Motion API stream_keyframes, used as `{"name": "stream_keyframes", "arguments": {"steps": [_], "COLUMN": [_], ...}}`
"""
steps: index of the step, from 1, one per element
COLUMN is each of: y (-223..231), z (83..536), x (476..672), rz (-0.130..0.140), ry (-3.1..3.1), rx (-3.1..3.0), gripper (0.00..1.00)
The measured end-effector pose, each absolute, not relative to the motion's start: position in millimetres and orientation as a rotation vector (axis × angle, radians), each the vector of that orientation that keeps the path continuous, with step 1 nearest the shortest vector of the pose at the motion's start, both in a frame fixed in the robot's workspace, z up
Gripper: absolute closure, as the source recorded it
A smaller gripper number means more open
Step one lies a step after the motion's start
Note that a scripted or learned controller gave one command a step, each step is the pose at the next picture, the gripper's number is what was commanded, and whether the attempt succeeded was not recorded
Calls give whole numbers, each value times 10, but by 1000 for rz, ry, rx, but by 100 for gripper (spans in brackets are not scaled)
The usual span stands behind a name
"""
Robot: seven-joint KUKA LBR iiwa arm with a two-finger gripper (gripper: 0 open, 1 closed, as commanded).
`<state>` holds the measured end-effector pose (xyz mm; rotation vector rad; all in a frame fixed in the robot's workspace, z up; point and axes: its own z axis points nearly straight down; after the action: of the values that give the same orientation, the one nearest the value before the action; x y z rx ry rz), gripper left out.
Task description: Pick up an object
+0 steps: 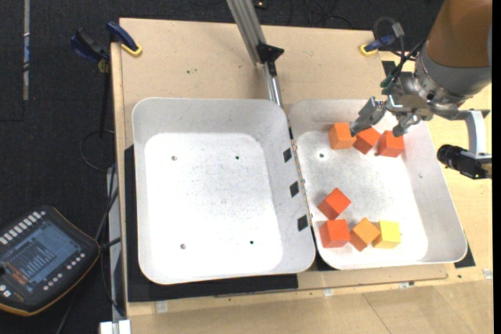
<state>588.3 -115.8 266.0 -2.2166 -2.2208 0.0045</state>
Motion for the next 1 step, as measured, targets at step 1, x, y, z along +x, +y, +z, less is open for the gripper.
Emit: {"name": "stream_keyframes", "arguments": {"steps": [1], "y": [-1160], "z": [2685], "x": [5890], "rz": [0], "ry": [-2222], "rx": [-2221], "gripper": [0]}}
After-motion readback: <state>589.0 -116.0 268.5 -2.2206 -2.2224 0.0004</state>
